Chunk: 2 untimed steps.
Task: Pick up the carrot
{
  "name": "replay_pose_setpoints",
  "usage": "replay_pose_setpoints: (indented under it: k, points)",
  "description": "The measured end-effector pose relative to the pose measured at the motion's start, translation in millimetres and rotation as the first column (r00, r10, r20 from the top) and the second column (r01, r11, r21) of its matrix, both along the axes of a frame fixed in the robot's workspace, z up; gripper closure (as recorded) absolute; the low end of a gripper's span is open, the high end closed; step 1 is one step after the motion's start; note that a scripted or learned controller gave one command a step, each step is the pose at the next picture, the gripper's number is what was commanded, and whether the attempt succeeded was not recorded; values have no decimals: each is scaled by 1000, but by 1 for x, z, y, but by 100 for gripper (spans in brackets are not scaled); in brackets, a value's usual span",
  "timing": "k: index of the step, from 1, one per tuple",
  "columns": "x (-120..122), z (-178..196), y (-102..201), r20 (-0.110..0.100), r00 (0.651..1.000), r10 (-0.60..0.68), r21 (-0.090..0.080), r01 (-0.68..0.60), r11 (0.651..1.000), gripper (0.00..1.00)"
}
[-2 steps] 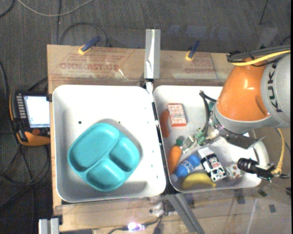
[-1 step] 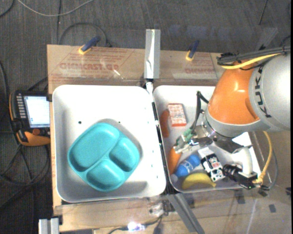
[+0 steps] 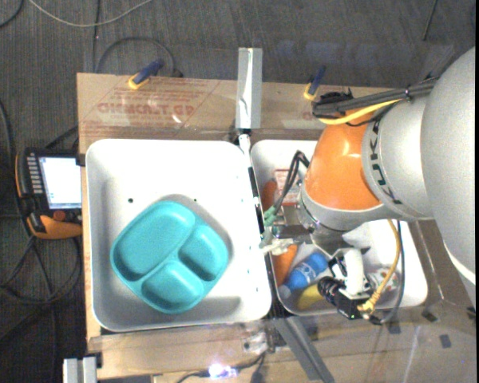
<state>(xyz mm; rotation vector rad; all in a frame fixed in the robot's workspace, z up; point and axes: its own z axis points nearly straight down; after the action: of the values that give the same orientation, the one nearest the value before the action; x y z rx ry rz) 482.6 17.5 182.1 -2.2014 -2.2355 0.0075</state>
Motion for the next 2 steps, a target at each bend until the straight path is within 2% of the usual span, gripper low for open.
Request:
replay_pose_setpoints:
  k: [1,2]
  points:
    - [0,6,13,1,996,-85,-1,85,996,100]
    - [0,6,13,1,996,-85,-1,85,996,0]
